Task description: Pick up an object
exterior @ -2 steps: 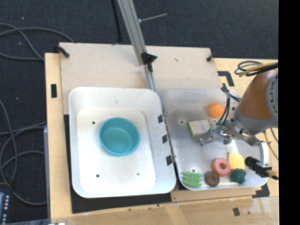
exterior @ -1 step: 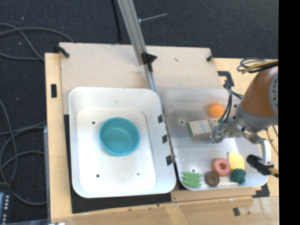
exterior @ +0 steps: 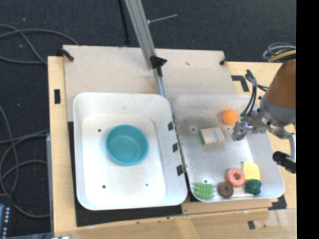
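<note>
Two shallow white bins lie side by side on the bench, and I describe them from the near edge to the far edge. At the near edge of the right bin (exterior: 199, 114) there is a row of small toys: a green ridged piece (exterior: 203, 189) at the left, then a brown ring (exterior: 226, 189), then a pink doughnut (exterior: 235, 177) a little farther back and touching the brown ring, and a dark green lump (exterior: 253, 186) at the right. A yellow block (exterior: 251, 171) stands just behind the dark green lump and just beside the pink doughnut. The left bin (exterior: 89, 183) holds one thing, a teal bowl (exterior: 127, 144), which sits upright near its middle, well apart from the toys. Farther back in the right bin, a small speckled block (exterior: 212, 135) with a green side lies near the middle of the floor. Just to the right of it the gripper (exterior: 240, 132) hangs low over the bin floor, and the grey arm with its orange band comes in from the right. I cannot tell how the gripper is set, because this part is small and blurred; nothing is seen inside it. An orange ball (exterior: 230, 117) rests a little farther back, just beside the gripper on its left. Behind both bins a slanted metal rail (exterior: 141, 26) rises from the bare board.
</note>
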Robot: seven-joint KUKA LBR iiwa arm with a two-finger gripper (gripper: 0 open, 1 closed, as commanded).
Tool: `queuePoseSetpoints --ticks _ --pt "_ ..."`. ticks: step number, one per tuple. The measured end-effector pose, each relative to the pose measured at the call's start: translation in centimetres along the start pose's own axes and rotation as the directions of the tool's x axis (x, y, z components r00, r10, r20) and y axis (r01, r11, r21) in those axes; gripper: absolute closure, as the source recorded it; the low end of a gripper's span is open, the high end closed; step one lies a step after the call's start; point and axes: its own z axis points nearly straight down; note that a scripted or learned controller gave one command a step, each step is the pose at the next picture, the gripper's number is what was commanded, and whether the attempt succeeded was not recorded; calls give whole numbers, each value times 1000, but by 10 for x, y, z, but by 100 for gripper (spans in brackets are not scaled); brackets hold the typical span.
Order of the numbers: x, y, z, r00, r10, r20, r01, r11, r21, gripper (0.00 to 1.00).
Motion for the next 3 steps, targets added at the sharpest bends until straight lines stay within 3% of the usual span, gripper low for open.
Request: queuePoseSetpoints --ticks 2,3 --pt "3 4 -75 1000 -1 -1 1 1000 3 100" --pt "49 20 -70 1000 -3 -2 3 1000 5 100"
